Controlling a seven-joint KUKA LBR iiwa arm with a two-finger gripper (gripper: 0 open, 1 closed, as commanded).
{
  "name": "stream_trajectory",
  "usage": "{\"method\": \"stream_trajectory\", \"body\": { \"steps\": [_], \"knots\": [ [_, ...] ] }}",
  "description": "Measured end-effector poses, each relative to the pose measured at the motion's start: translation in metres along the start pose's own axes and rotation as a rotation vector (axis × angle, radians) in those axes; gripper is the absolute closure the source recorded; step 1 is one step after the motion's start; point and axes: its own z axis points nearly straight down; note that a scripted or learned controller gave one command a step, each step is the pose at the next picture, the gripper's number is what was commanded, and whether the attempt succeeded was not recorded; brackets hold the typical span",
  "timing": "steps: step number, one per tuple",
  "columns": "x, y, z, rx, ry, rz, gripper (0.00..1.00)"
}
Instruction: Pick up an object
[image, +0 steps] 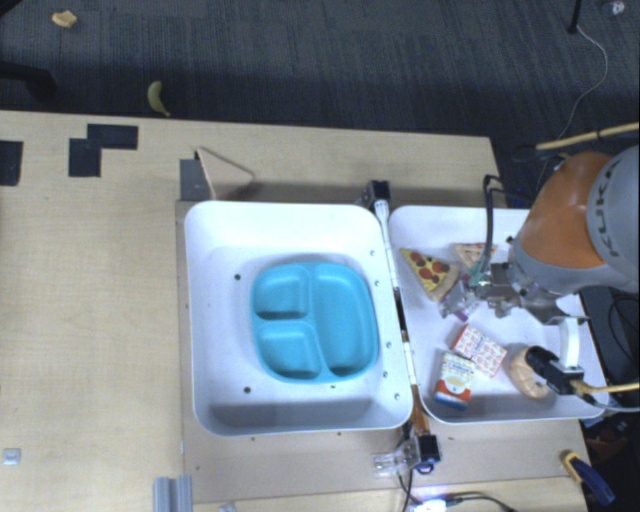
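Two shallow white bins are set side by side on the pale wooden bench (90, 330). The left bin (215, 300) is occupied by a blue divided tray (315, 320) with three compartments, laid flat near its middle. The things to be picked are all found in the right bin (425, 330). A toy pizza slice (428, 270) lies at the far left of it, and a tan wedge-shaped piece (470, 253) is partly seen just to the right of that slice. A small flat box with a red-dotted pattern (478, 350) is placed towards the middle, and a little blue, white and red carton (455, 382) lies just beside it on the near side. A tan, rounded, bread-like piece (522, 372) rests to the right of the box. The grey arm (575, 220), with its orange band, is reached in from the right, and the gripper (482, 295) is held low over the right bin, between the pizza slice and the patterned box and near both. Nothing is seen to be gripped, and whether the gripper is parted or closed cannot be told from this slant. On the far left of the bench, black tape patches (100, 145) are stuck down, and beyond the bench a small yellow curved thing (157, 97) lies on the dark floor.
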Motion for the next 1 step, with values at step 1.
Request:
{"method": "stream_trajectory", "body": {
  "steps": [1],
  "knots": [
    [0.0264,-0.0490,0.0317,0.007,-0.002,0.007,0.00]
  ]
}}
